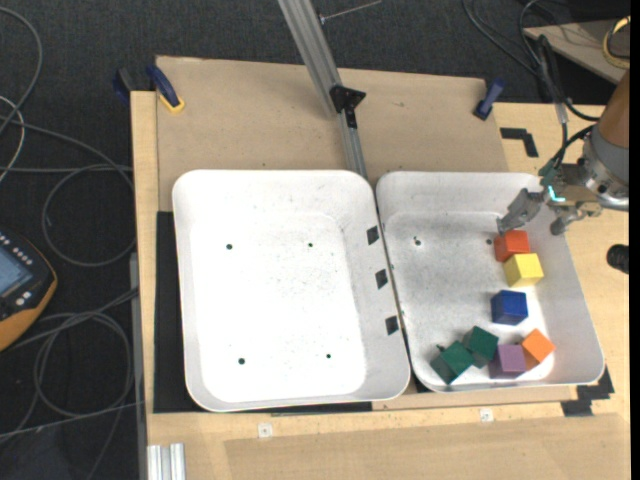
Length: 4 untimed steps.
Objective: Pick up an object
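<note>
We see the bench point(300, 98), a tan board that carries two shallow white bins side by side. The left bin point(200, 268) is the larger of the two as seen from the camera; its floor is speckled and shows four small dark dots. The right bin point(440, 258) touches it along the centre line, where three small black tabs sit on the shared edge. A grey metal bar point(315, 48) slants down from the far side and ends at a black clamp just beyond the point where the bins meet. The arm point(612, 138) enters from the right, above the far right corner of the right bin. The gripper point(540, 211) hangs over that corner with its two fingers spread apart; nothing lies between them. Directly beneath and just near of the gripper we find the red block point(512, 244), with the yellow block point(524, 268) touching its near side. The blue block point(509, 306) lies nearer, apart from the yellow one. Along the near right wall we find a cluster: two dark green blocks point(467, 353), the purple block point(510, 358) and the orange block point(537, 345), set close together.
</note>
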Each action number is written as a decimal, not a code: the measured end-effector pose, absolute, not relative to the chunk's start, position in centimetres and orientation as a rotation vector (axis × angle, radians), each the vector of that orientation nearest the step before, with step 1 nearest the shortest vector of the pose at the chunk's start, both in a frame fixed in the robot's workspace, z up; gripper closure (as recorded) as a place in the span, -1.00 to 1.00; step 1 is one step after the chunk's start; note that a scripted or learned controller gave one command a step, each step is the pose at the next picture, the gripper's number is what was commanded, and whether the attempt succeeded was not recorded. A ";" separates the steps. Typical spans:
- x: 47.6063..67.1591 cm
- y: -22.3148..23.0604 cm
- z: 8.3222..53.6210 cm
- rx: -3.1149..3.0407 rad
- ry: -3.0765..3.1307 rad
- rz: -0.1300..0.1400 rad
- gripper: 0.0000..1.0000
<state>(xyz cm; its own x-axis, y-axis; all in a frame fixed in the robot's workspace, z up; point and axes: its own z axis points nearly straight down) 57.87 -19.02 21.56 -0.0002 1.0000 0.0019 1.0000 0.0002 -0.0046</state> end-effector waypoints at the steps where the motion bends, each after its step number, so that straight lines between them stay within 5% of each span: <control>1: 58.0 -19.0 21.8 -2.219 -2.222 0.000 -1.00; 3: 58.4 -19.3 11.0 -2.234 -2.232 -0.003 -1.00; 4: 58.6 -19.3 12.5 -2.236 -2.238 -0.012 1.00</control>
